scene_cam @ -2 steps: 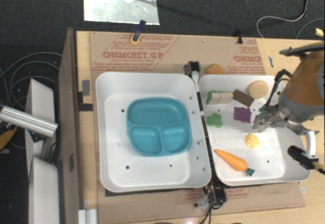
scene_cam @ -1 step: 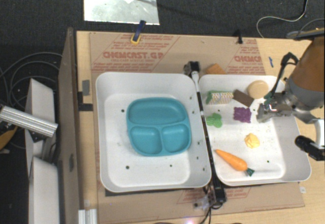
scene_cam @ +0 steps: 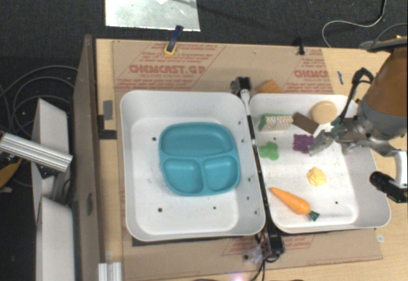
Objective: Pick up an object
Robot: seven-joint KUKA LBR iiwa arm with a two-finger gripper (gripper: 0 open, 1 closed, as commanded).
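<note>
Carrot (scene_cam: 292,201), toy, orange with green stem: lying at 6 o'clock in the right bin (scene_cam: 370,209); likely light, stiff, smooth, best pinched across its mid-body. Yellow piece (scene_cam: 316,176): sitting just above it, small, rounded, probably prone to rolling. Purple grape cluster (scene_cam: 303,142): resting near bin centre, bumpy, likely the easiest to grip at the sides. Green piece (scene_cam: 269,150): lying at 9 o'clock. Gripper (scene_cam: 320,143): reaching in from 3 o'clock, tilting low, tips hovering just beside the grapes; whether its fingers are spread or pressed together cannot be told. Left bin (scene_cam: 137,165): bearing a teal divided tray (scene_cam: 199,157).
</note>
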